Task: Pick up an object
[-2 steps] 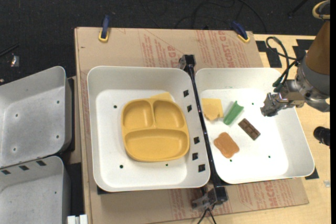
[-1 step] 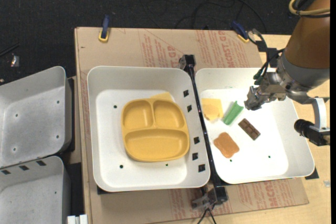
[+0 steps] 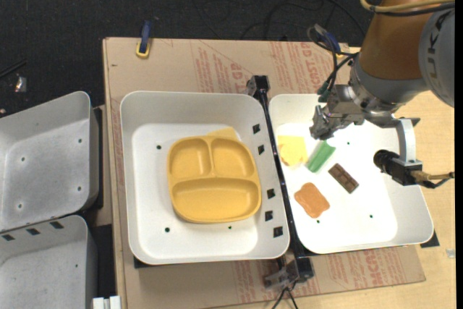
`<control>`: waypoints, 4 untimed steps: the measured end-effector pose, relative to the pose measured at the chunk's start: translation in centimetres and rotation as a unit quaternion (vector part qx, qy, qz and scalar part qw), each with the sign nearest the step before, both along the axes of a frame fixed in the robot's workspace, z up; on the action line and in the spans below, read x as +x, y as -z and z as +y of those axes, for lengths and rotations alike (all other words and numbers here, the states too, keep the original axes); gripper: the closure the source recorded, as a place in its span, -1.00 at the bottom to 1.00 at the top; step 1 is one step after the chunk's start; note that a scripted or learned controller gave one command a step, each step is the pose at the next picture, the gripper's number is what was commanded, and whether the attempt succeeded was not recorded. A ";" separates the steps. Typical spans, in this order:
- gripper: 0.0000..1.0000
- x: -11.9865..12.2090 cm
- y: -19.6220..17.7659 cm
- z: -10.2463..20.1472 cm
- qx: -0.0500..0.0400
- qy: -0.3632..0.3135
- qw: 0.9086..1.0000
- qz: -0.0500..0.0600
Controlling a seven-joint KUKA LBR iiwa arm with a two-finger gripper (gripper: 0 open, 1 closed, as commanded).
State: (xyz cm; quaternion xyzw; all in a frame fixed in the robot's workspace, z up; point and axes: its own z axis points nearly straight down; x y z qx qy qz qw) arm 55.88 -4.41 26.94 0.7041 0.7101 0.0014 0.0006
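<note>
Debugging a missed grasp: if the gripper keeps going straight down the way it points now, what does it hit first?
Probably the green block, which lies just under the gripper; the yellow piece sits just beside it. Depth is unclear.

The table (image 3: 188, 61) before me is a brown board printed with faded red lettering, standing over a dark floor strewn with cables. Two shallow white bins lie directly on it, side by side and touching along a black divider: the left bin (image 3: 137, 155) and the right bin (image 3: 405, 217). A blue-and-yellow clamp (image 3: 144, 40) grips the table's far left edge.
</note>
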 end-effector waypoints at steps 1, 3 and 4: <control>1.00 1.8 1.9 4.5 -0.001 0.001 1.000 0.001; 1.00 6.8 1.9 13.6 0.000 0.000 1.000 0.000; -1.00 6.7 1.9 13.3 -0.001 0.003 1.000 0.001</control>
